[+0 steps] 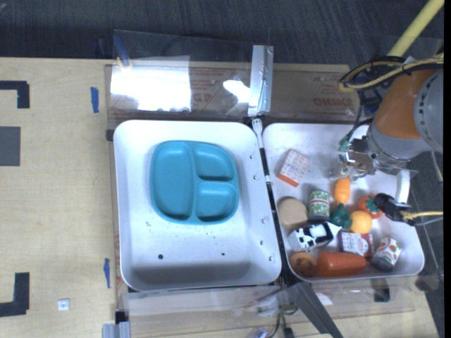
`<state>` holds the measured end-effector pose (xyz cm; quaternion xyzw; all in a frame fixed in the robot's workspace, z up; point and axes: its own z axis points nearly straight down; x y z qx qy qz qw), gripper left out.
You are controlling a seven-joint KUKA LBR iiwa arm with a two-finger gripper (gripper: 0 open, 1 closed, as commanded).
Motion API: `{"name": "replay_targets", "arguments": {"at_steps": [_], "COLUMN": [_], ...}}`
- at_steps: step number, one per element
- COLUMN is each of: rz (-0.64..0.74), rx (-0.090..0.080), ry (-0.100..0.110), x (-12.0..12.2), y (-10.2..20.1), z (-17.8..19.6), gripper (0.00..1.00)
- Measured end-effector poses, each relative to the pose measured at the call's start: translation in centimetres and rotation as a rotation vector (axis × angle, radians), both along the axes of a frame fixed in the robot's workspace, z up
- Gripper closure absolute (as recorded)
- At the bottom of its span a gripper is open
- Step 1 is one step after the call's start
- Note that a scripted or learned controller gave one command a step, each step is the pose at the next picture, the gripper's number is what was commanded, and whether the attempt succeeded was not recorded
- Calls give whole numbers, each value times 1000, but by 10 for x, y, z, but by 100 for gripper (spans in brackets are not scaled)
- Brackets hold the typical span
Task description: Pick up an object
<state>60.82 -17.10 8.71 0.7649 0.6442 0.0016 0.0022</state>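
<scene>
The arm [405, 111] reaches into the right bin [416, 259] from the far right corner. The gripper [352, 162] sits low over the bin's upper right part, just above a small orange [342, 189]. Its state cannot be told from this angle.

The pickable items lie crowded in the lower half of the right bin: the orange, a small can [319, 204] with a green label, a brown roll [290, 213], a black-and-white cow [310, 236], a yellow lemon [361, 222], a long red sausage [342, 262], a small box [352, 243] and a card [294, 167] lying apart toward the upper left. The left bin [134, 210] holds a blue tray [194, 182].

Judgement: these look like light toy foods, mostly stiff plastic. The orange is nearest the gripper; being round and smooth, it is likely to slip, so it should be taken across its widest middle. The can offers straighter sides and a surer hold. The card lies flat and would be hard to pinch.

Writing: the can, box and card carry printing, but none is legible. Faint red print on the cardboard behind the bins cannot be read either.
</scene>
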Motion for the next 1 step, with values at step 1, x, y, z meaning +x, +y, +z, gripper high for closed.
{"name": "replay_targets", "arguments": {"at_steps": [1], "rz": [70], "rx": [3], "ry": [7], "x": [-22], "y": [11], "z": [22], "gripper": [100]}}
